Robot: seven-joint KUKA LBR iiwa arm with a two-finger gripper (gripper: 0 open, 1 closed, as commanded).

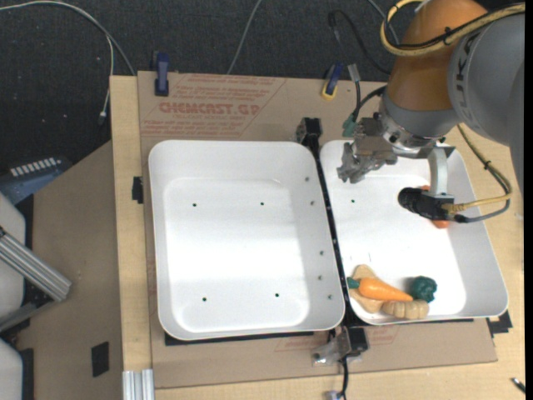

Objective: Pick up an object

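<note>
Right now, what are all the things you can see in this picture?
Left bin: one, white, left half of the bench.
Right bin: one, white, beside it.
Toy carrot: one, orange, right bin's near corner.
Green piece: one, dark green, right of the carrot.
Tan piece: one, beige, just below the carrot.
Clamps: two, blue, far edge of the board.
Gripper: one, grey, above the right bin's far end.

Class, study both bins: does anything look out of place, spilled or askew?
Nothing spilled or damaged. The toy carrot, a green piece and a tan piece sit bunched in the right bin's near corner, while the tool hangs by its far-left corner.
</note>
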